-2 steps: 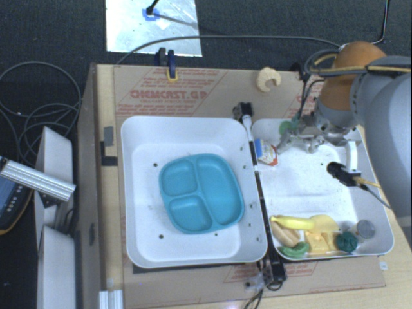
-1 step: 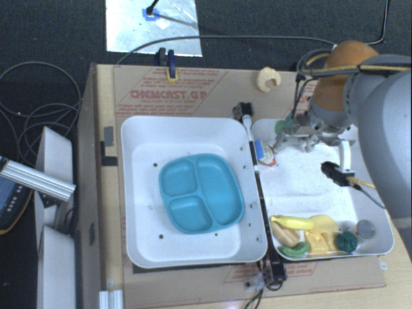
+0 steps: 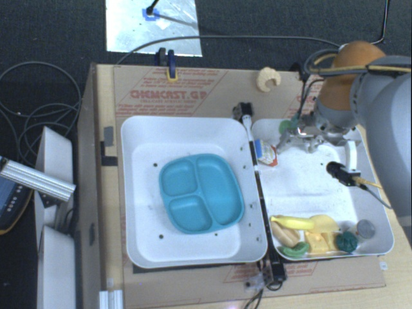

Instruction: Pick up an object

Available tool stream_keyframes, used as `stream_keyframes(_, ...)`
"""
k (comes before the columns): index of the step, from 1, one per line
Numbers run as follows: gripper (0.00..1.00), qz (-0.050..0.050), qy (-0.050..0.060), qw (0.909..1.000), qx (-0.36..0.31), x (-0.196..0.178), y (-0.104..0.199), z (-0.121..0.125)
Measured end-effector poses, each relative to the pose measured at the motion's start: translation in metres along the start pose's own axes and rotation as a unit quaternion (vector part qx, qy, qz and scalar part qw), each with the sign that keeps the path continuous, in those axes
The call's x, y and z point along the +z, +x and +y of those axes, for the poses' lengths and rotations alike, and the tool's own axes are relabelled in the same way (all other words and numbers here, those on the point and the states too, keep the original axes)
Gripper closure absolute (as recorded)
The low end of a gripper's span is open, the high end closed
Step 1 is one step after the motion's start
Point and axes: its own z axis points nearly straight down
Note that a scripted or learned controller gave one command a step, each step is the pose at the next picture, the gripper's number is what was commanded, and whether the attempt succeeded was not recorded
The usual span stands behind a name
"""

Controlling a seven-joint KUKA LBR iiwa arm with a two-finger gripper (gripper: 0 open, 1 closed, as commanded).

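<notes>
Dark carpet surrounds the bench. At the right bin's twelve o'clock the hand hangs low; whether it is apart or together I cannot tell. Toys crowd at six o'clock, probably having slid there, well apart from it.

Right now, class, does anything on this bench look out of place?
Yes. A small cream-coloured lump lies on the brown board behind the bins, outside both. The other small things are heaped in the right bin's near corner.
</notes>
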Motion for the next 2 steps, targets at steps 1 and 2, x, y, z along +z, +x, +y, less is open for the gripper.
stream_keyframes(1, 0.00, 0.001, 0.000, 1.0000, 0.000, 0.000, -0.009, 0.000)
stream_keyframes(2, 0.00, -0.009, -0.003, 1.0000, 0.002, -0.001, 0.016, -0.001)
